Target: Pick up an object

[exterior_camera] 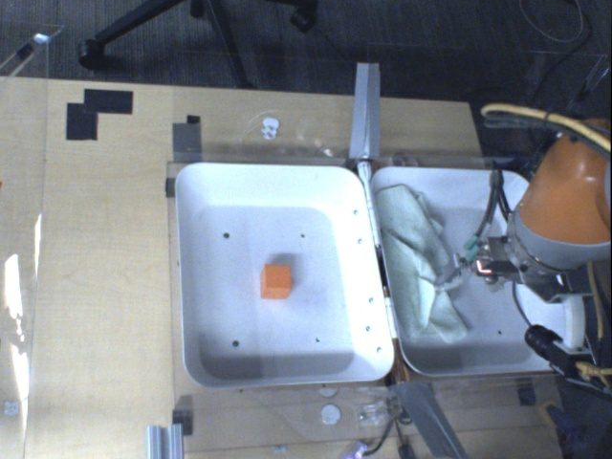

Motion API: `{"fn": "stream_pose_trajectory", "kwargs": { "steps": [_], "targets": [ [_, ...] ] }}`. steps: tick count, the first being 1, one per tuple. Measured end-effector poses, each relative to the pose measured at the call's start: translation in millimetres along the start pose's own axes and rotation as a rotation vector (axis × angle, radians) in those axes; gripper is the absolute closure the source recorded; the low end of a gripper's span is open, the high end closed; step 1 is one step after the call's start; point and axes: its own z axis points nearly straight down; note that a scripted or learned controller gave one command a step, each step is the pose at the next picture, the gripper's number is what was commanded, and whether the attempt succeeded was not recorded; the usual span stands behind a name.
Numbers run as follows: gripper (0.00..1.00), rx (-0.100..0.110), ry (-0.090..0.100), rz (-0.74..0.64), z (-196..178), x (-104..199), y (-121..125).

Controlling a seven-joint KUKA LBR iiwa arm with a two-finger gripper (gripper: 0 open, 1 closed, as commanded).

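Observation:
A small orange cube [276,281] lies near the middle of the left bin [206,352]. In the right bin [507,357] a crumpled pale cloth [413,247] stretches along the left side, from the far wall to the near one. My gripper [457,273] hangs low over the right bin, right at the cloth's right edge and near a raised fold. The wrist with its orange band [564,194] sits above and to the right of it and hides part of the bin floor.
A metal divider post [365,113] stands at the back between the two bins. Cables [535,118] run over the arm at the right. Black tape marks [96,111] lie on the wooden bench at the far left.

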Motion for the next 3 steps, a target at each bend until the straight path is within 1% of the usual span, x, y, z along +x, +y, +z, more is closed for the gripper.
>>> {"fn": "stream_pose_trajectory", "kwargs": {
  "steps": [1,2,3],
  "targets": [
    [0.0,-0.006,0.0,0.141,95,-13,41],
    [1.0,-0.009,0.001,0.14,85,-12,42],
    [1.0,-0.004,-0.001,-0.013,-50,53,104]
  ]
}}
